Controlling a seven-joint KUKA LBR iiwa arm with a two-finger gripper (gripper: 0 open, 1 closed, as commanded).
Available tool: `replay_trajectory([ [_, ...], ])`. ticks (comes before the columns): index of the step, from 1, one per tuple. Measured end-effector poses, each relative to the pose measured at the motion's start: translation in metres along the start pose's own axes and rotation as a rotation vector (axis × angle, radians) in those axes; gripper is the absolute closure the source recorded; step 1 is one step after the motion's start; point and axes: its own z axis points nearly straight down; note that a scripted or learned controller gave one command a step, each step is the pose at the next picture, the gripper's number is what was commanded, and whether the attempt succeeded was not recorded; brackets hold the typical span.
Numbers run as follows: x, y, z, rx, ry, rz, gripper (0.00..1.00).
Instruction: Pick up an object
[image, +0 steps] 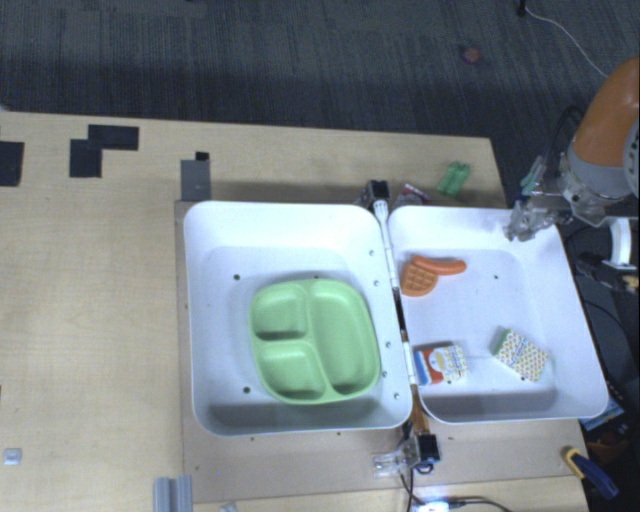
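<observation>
Bins sit side by side on a tan bench, dark floor beyond. An orange spatula (429, 273) lies in the right bin (560, 330) near its left wall, handle pointing right. A green tray (313, 339) fills the left bin (215, 300). The gripper (524, 222) hangs over the right bin's far corner, holding nothing.

Pale wood counter (90, 300) carries black patches (100, 148) at far left. Small green item (455, 178) lies on counter just beyond right bin's far edge. Cables and connector (415, 455) sit at near edge between bins.
</observation>
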Motion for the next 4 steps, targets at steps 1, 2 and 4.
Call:
replay_trajectory([
  [1, 0.001, 0.000, 0.001, 0.001, 0.001, -0.001, 0.00],
  [2, 0.018, -0.001, 0.064, 0.002, 0.002, -0.002, 0.00],
  [4, 0.097, 0.001, 0.051, -0.003, 0.003, -0.004, 1.00],
])
